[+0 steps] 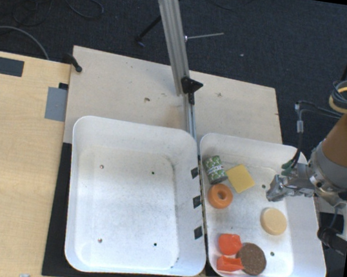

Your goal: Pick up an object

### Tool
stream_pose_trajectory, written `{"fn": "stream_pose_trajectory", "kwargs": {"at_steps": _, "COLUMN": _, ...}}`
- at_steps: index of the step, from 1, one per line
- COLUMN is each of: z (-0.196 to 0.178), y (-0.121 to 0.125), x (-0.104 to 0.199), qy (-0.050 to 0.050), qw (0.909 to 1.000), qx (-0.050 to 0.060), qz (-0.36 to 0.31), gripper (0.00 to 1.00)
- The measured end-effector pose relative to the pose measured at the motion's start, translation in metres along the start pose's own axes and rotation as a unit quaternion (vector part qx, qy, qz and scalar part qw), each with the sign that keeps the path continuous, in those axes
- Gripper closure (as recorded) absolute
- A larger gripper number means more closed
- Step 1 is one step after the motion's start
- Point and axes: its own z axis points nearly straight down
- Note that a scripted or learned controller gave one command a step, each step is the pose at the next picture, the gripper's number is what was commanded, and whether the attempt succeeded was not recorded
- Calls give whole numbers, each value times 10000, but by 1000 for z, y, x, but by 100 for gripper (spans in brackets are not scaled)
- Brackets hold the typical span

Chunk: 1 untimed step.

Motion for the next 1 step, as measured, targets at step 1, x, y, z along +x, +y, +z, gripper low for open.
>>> {"fn": "stream_pose_trajectory", "kwargs": {"at_steps": 1, "z": -48, "y": 1, "x": -1, "qy": -3, "qw": 10000, "qx": -5, "qz": 0, "gripper": 100}}
